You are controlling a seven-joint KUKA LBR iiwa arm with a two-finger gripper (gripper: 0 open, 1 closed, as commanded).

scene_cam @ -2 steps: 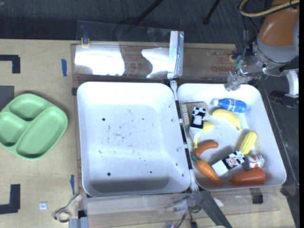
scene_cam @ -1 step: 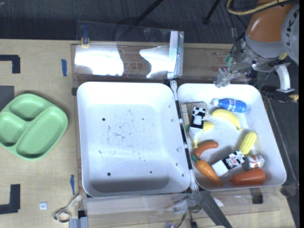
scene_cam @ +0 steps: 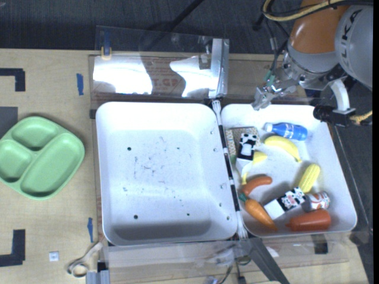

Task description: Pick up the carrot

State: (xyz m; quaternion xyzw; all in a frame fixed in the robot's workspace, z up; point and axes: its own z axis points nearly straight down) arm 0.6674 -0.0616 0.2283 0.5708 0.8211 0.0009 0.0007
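The carrot (scene_cam: 259, 213) is a short orange tapered piece lying in the front left corner of the right bin (scene_cam: 342, 176), close to the wall between the two bins. It touches a small white and black box (scene_cam: 284, 203) on its right. My gripper (scene_cam: 267, 94) hangs over the back left rim of the right bin, well behind the carrot and apart from it. Nothing shows in the gripper.
The right bin also holds a red-orange pepper (scene_cam: 256, 184), a red sausage (scene_cam: 308, 220), a corn cob (scene_cam: 309, 177), a banana (scene_cam: 283, 147), a blue bottle (scene_cam: 287, 131), a cow-patterned carton (scene_cam: 247, 145) and a small can (scene_cam: 318, 201). The left bin (scene_cam: 160, 170) adjoins it. A green divided plate (scene_cam: 38, 157) lies at far left.
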